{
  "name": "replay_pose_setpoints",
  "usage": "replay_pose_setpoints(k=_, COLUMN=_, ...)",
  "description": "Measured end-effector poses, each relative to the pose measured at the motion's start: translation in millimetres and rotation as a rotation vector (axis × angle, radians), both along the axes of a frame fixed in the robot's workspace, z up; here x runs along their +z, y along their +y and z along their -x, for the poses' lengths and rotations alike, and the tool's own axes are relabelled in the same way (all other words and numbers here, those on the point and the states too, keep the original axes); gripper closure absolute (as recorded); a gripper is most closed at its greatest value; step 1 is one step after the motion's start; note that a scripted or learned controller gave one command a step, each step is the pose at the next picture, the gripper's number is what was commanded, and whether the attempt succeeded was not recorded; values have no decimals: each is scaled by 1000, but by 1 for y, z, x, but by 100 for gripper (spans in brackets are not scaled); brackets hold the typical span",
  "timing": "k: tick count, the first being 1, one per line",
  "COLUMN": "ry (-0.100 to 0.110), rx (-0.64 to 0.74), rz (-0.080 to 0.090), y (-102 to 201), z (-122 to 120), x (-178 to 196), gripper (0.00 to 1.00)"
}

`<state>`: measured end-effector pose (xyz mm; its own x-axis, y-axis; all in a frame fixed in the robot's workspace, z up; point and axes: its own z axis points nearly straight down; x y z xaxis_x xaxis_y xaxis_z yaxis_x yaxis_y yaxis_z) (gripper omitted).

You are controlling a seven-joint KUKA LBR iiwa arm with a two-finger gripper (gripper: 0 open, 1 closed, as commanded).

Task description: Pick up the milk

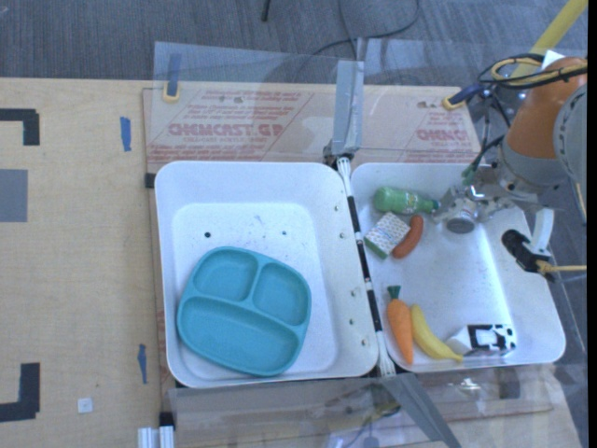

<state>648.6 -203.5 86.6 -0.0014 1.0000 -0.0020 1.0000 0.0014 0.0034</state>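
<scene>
My tool [459, 215] hangs over the right bin [522, 292], its spread too blurred to tell. The milk [491, 338], black-and-white, sits small and indistinct at the bin's near corner.

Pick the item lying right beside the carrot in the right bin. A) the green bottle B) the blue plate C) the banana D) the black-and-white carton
C: the banana lies alongside the carrot near the front of the right bin, on the carrot's right in the camera view.
</scene>
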Motion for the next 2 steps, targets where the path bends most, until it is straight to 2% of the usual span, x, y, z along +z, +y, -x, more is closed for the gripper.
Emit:
replay_pose_setpoints(k=1, ry=-3, rx=55, rz=-1, y=31, z=105, x=2, gripper=0)
replay_pose_setpoints(k=2, ry=-3, rx=137, rz=1, y=6, z=32, x=1, gripper=0)
